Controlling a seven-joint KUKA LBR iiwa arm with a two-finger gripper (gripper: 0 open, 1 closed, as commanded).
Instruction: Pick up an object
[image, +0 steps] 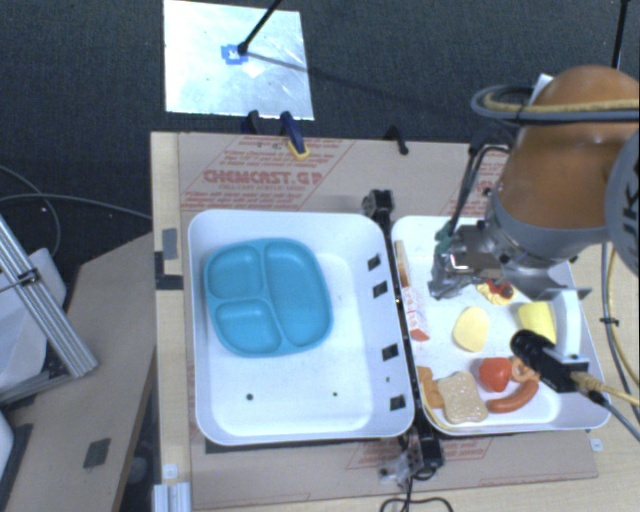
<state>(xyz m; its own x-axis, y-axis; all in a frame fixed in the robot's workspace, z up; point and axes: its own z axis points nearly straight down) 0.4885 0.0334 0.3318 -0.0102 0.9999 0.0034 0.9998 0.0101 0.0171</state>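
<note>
**Gripper over the right bin, toy foods beneath**

You see the gripper (447, 272) right of the frame's centre, over the upper left part of the right bin (415, 240). It is carried by the grey arm (545, 235), which comes in from the right edge. You cannot tell from this slant whether the claw is spread or pressed together.

The things to pick lie in the same bin, mostly in its lower half. A pale lemon (471, 328) sits just below and right of the gripper. A yellow block (537, 320) lies to the lemon's right, and a tomato (495, 373) lies below the two. A sausage (515, 399) lies just below the tomato. A bread slice (462, 398) lies near the bin's lower left corner, with an orange piece (428, 384) beside it by the left wall. A small red-and-yellow piece (496, 291) lies just right of the gripper.

In the left bin (300, 395), centre-left of the frame, a blue divided plate (268, 297) rests flat.
</note>
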